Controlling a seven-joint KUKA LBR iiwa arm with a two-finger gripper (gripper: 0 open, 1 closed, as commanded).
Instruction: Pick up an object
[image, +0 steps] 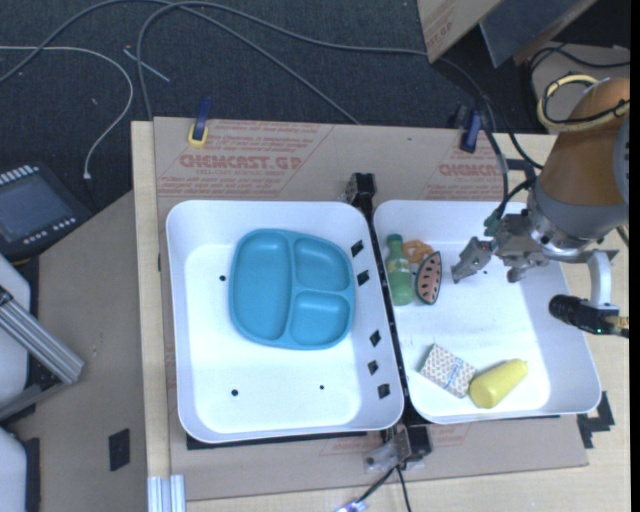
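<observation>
Gripper (482, 258) hovers over the right bin (570, 385), fingers spread and holding nothing. Nearest lie the watermelon slice (429, 277) and green bottle (399, 272), just to its left, both lengthwise up the bin against the dividing wall. Farther toward the near edge sit a patterned packet (447, 369) and yellow bottle (497, 383), well clear.

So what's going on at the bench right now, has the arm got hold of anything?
Nothing is held yet. The gripper hangs open over the right bin, near its far right side. In that bin lie a green bottle and a watermelon slice by the divider, and nearer the front a patterned packet and a yellow bottle. The left bin holds a blue divided plate.
</observation>
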